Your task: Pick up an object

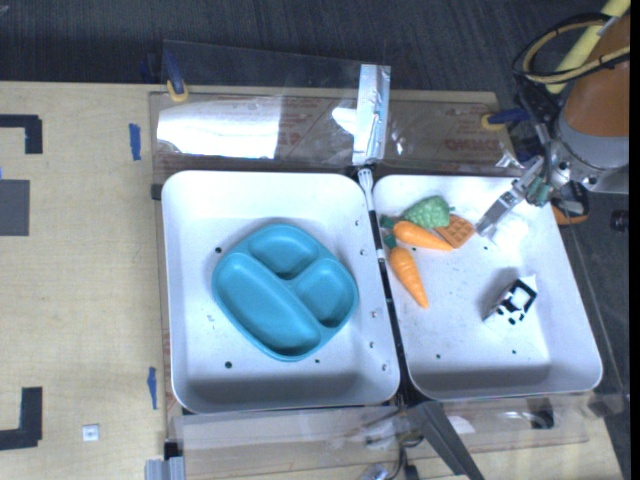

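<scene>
Approach step — gripper [492,222] low beside small orange waffle-textured plastic toy [457,232], finger state impossible to tell. Next, probably — short descent, centred over it.

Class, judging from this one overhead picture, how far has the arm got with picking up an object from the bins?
Done: the gripper has reached into the right bin, beside the waffle piece.
In hand: nothing visibly. Whether the jaws are open or shut cannot be told.
Left: the whole grasp and lift. The two carrots, green leafy toy and black-and-white object all lie on the bin floor; the blue divided plate sits in the left bin.
</scene>
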Motion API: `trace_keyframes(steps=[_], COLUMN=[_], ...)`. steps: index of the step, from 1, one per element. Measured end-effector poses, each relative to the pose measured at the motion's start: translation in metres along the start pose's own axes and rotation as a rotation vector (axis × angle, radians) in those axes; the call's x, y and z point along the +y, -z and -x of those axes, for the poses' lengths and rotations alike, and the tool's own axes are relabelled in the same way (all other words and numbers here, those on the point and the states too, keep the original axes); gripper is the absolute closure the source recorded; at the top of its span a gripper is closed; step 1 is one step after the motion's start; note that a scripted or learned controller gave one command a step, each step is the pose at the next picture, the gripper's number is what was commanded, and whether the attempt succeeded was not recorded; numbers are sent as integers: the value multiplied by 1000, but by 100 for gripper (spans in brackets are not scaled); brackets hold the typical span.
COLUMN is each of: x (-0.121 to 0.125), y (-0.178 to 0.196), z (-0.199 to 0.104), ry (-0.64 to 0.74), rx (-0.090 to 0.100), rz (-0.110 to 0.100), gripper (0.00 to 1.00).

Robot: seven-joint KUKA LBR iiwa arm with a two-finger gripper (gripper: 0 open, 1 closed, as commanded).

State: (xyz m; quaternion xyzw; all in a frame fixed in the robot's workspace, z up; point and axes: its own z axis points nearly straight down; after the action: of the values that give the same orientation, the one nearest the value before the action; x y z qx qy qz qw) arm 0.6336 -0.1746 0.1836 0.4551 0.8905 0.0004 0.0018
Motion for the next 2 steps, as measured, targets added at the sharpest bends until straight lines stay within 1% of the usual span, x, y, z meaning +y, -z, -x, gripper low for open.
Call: trace_keyframes(steps=[1,2], x=[-73,-96], y=[-93,-97], z=[2,-33], ry=[26,-354], rx=[2,1], rz=[0,6], gripper=[0,0])
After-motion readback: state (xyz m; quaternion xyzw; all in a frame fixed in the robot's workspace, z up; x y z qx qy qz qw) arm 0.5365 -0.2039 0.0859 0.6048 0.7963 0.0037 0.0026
